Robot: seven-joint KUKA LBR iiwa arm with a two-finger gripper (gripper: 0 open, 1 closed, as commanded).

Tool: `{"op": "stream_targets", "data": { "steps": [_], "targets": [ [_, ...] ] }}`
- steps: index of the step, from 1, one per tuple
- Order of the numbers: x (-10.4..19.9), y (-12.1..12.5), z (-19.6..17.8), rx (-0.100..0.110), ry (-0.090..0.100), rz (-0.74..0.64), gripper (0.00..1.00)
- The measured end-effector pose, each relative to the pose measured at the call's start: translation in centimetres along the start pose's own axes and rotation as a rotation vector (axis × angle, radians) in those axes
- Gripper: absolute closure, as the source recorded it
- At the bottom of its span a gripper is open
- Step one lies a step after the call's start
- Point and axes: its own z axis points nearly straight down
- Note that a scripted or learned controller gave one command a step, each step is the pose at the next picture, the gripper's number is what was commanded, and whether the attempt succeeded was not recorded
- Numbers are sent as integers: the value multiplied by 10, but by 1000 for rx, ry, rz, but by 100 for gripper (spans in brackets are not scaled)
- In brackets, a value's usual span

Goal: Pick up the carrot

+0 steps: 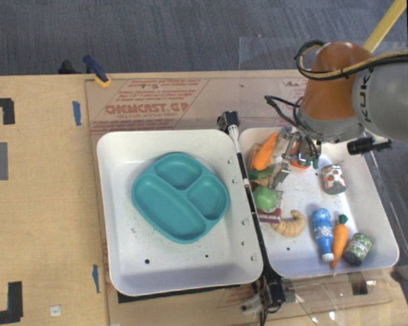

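A small orange carrot (339,237) with a green top lies near the front right of the right bin (381,205), between a blue bottle (322,231) and a dark can (358,248). A second orange, carrot-shaped piece (264,151) lies tilted at the bin's back left corner. My gripper (289,159) hangs low over the back of the right bin, just right of that orange piece and far from the front carrot. A small red-orange item (300,163) shows right beside the gripper.
The right bin also holds a green round fruit (265,199), a tan croissant (292,223) and a small red-and-white can (333,179). The left bin (120,250) holds a teal divided plate (180,196). A black divider bar (246,191) runs between the bins.
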Motion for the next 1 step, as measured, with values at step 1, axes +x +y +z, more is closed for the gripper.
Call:
{"op": "stream_targets", "data": {
  "steps": [1],
  "targets": [
    [59,76,-69,-19,4,240,0]
  ]
}}
